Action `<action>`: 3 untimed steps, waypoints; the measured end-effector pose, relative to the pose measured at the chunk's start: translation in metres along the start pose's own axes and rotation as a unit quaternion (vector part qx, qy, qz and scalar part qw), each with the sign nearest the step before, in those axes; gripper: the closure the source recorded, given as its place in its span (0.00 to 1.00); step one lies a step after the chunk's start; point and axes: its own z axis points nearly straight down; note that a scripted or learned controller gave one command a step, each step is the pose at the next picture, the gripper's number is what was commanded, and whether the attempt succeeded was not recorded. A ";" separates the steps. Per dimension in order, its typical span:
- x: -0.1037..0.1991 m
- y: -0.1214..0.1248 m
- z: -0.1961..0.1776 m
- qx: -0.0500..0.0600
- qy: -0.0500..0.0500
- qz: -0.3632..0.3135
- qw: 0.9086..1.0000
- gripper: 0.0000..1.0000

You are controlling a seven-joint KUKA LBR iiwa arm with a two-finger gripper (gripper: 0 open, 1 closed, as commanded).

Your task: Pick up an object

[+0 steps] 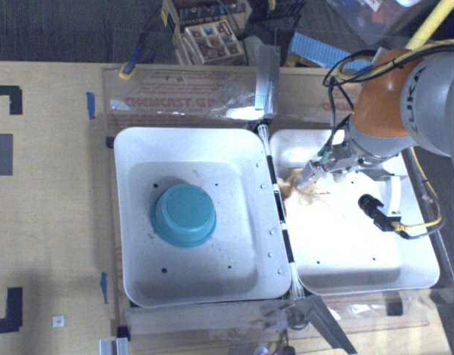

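A blue bowl (pixel 184 214) lies upside down in the left white bin (pixel 138 154). In the right white bin (pixel 360 265), near its left wall, sits a small tan, wood-coloured object (pixel 301 186). My gripper (pixel 313 173) reaches down from the right over that tan object, its tip right at or just above it. Glare in the right bin washes out the tip.
The grey arm with its orange band (pixel 386 102) crosses the upper right of the right bin. A black connector on a yellow cable (pixel 378 211) hangs over the bin's middle. Boxes and clutter stand behind the bins.
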 end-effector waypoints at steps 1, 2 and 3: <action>-0.001 0.013 0.023 -0.006 -0.001 -0.043 0.999 0.00; -0.001 0.016 0.011 -0.010 -0.001 -0.042 0.999 1.00; 0.046 0.065 -0.067 -0.001 -0.001 0.095 0.995 1.00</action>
